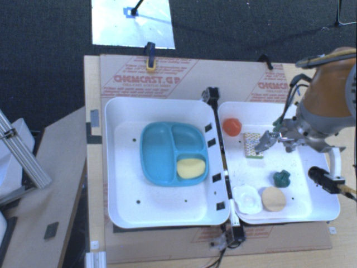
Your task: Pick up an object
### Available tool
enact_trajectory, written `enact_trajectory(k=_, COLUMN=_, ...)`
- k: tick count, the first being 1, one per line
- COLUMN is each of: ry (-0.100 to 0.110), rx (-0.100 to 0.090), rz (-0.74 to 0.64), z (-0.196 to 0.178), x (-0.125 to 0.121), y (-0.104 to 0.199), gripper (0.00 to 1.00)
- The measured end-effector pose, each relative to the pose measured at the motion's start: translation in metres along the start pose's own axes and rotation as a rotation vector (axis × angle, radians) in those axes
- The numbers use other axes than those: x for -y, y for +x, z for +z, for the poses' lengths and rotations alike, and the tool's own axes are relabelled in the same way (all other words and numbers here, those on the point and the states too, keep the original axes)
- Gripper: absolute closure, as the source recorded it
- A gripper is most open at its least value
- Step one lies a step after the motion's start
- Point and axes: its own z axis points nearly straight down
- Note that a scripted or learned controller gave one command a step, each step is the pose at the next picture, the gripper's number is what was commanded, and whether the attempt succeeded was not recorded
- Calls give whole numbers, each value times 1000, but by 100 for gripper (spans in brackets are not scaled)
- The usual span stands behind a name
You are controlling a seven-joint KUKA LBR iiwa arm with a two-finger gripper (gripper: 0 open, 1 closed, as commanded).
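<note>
The right bin (321, 205) holds an orange ball (232, 127), a small checkered pad (251, 144), a dark green lump (281, 178), a white round piece (246, 199) and a tan disc (273, 199). My gripper (265, 142) reaches in from the right and sits low over the right edge of the checkered pad, hiding that edge. Whether it touches the pad is unclear. In the left bin (125, 202) lies a blue divided plate (162, 152) with a yellow piece (191, 168) in its lower right compartment.
A black divider with clips (218, 161) runs between the two bins. The arm's orange band (332, 85) and wrist hang over the right bin's far right side. Cardboard (167, 77) lies under the bins, and a metal sheet (132, 14) sits behind.
</note>
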Motion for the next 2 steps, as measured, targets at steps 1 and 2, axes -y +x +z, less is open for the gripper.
enact_trajectory(k=1, ry=-11, rx=1, rz=-2, z=-5, x=-3, y=0, gripper=0)
enact_trajectory(k=2, ry=-8, rx=1, rz=0, z=48, x=-8, y=-9, gripper=0)
